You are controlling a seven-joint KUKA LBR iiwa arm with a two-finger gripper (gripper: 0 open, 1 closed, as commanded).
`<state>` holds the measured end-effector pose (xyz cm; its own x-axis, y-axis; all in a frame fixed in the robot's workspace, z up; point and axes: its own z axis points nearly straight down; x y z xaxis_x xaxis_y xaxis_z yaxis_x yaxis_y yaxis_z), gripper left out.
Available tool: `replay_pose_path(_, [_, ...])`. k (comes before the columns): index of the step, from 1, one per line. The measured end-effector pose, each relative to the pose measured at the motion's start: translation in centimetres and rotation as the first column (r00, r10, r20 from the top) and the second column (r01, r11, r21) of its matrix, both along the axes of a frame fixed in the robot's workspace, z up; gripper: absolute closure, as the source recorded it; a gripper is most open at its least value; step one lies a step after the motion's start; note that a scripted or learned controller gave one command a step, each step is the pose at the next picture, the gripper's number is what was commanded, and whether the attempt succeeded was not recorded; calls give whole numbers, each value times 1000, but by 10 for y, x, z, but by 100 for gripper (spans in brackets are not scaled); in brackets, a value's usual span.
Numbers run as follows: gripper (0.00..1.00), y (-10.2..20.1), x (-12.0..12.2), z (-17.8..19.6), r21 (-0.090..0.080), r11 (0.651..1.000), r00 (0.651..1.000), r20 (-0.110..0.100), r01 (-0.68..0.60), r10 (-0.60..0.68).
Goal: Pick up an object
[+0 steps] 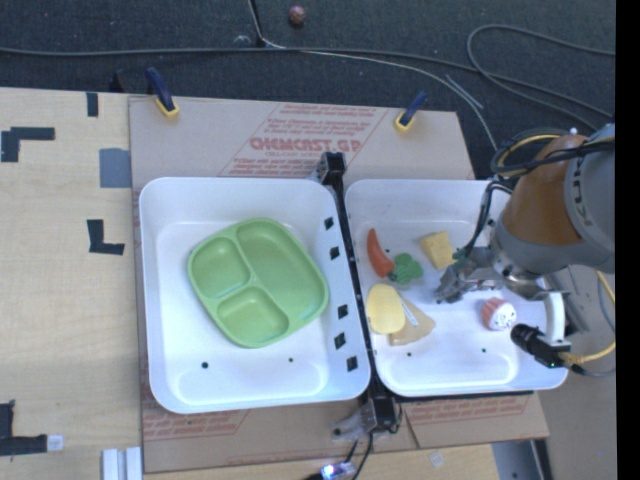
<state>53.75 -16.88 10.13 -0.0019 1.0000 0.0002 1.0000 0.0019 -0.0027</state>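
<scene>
Dark carpet-like floor [420, 8] fills the top of the view, w/ thin cables [250, 8] trailing across it and a small round brownish ball [297, 14] lying near the top. Below that, light wood bench [60, 298] w/ black tape marks [100, 236] on the left side. A brown cardboard sheet [300, 138] w/ red print lies on the bench under the bins, held at its far edge by two clamps [160, 96] w/ blue handles and yellow tips.

Left bin [160, 368], white & shallow, holds a green divided plate [258, 281], three compartments, lying flat, rotated a bit. Right bin [450, 373] touches it along a black divider strip [345, 268] in the middle.

Arm [560, 208] comes in from the right, grey w/ orange band, wrist over the right bin's right half. Gripper [450, 286] sits low in the bin, approx. centre; fingers a little apart, nothing visibly between them.

Pickable things, all in right bin: yellow round piece [385, 309] near the divider, touching a pale tan wedge [416, 325] just beside it. Yellow block [436, 249] further back, near the gripper but apart from it. Orange-red carrot-like piece [378, 253] beside a small green leafy piece [405, 267]. Small red & white object [497, 314] right of the gripper, near the wrist.
</scene>
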Motion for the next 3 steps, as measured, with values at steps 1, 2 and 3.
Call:
replay_pose_path(1, [100,-5,3,62,-2,1000,1000,8,1,-1])
replay_pose_path(2, [100,-8,7,125,-3,1000,1000,9,1,-1])
replay_pose_path(3, [100,-8,8,178,-2,1000,1000,8,0,0])
